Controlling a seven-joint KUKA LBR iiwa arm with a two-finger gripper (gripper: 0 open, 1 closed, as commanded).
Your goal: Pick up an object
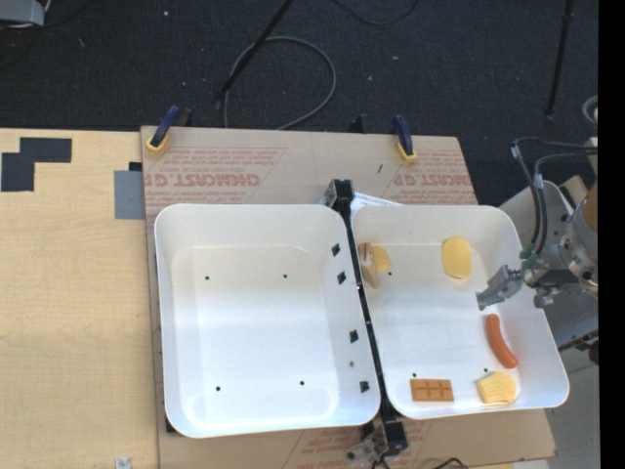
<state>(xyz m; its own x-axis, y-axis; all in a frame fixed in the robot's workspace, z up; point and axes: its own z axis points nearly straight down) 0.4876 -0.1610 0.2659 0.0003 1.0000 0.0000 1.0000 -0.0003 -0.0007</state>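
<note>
Your tool point(494, 291) hovered near the right bin's point(532, 252) right edge, just above the sausage point(501, 341); I cannot tell its grip

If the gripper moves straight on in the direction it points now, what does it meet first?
The gripper points left and slightly down over the right bin. Probably it meets bare bin floor first, passing between the yellow piece and the sausage; depth is unclear.
</note>
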